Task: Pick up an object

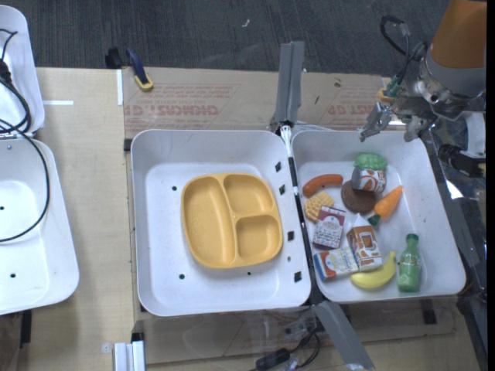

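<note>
Orange plastic is what the toy carrot [389, 200] looks to be made of, and it is picked here as the likely thing to be lifted. It is found in the right bin [441, 207], just beside a brown round cookie [358, 199] and a small jar with a green lid [370, 171]. It is probably light and stiff, and a bit slippery, so it is best held across its thick middle, where the sides are widest. Its long line is tilted, with the thin tip pointed up and to the right and the fat end pointed down and to the left. The gripper [393, 124] is seen above the bin's far edge, with its two fingers spread open and nothing held between them. A yellow tray [231, 219] is seen in the left bin [155, 207]
</note>
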{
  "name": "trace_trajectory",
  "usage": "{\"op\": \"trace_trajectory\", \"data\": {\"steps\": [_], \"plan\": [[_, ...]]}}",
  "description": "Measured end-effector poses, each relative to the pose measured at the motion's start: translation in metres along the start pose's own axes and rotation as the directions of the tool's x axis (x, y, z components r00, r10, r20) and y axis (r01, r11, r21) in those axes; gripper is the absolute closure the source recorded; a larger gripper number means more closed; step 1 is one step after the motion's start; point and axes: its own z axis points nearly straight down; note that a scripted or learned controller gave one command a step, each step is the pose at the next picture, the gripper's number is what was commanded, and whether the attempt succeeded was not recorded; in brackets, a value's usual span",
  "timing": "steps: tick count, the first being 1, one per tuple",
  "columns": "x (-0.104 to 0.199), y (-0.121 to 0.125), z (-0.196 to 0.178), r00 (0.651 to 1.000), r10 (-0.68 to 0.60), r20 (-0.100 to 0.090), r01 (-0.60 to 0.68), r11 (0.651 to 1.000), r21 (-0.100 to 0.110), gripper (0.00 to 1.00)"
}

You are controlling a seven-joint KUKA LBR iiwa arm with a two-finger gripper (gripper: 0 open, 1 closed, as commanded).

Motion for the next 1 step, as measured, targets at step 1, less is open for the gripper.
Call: {"op": "trace_trajectory", "data": {"steps": [1], "plan": [[-0.0102, -0.0589, 0.1674, 0.984, 0.179, 0.000, -0.179, 0.984, -0.001, 0.00]]}}
